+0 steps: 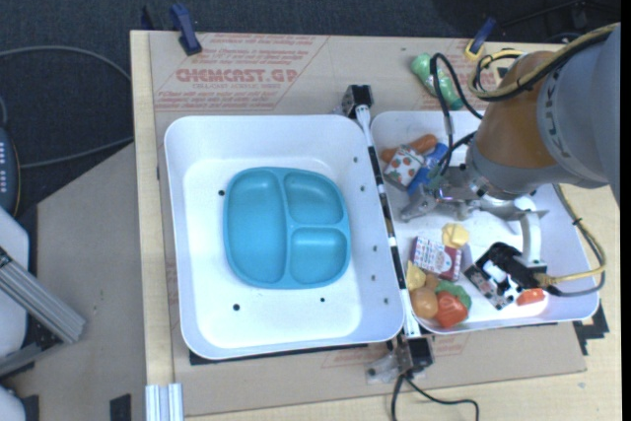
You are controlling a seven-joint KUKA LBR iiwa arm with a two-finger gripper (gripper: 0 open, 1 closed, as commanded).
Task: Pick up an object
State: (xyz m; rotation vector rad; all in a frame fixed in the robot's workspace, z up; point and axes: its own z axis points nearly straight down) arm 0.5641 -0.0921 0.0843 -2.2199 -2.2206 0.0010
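Dark carpet lies around a pale bench board point(246, 74) printed with red lettering, on which two white bins are set side by side. Small toy-like items are gathered in the right bin point(574, 309). A red-and-white packet point(399, 163), an orange piece point(424, 145) and a blue piece point(431, 170) are crowded together near its far left corner. A red-and-white carton point(431, 255) and a yellow piece point(455, 235) are seen nearer the middle. An orange fruit point(423, 302) and a red fruit with a green top point(453, 309) are pressed against the near wall.

A blue divided plate point(286, 225) is laid in the left bin point(197, 173), and a green item point(435, 74) is left on the board beyond the right bin.

The gripper point(431, 198) is lowered into the right bin between the two clusters, just beside the blue piece. Whether it is open or closed cannot be told, and nothing is seen held in it.
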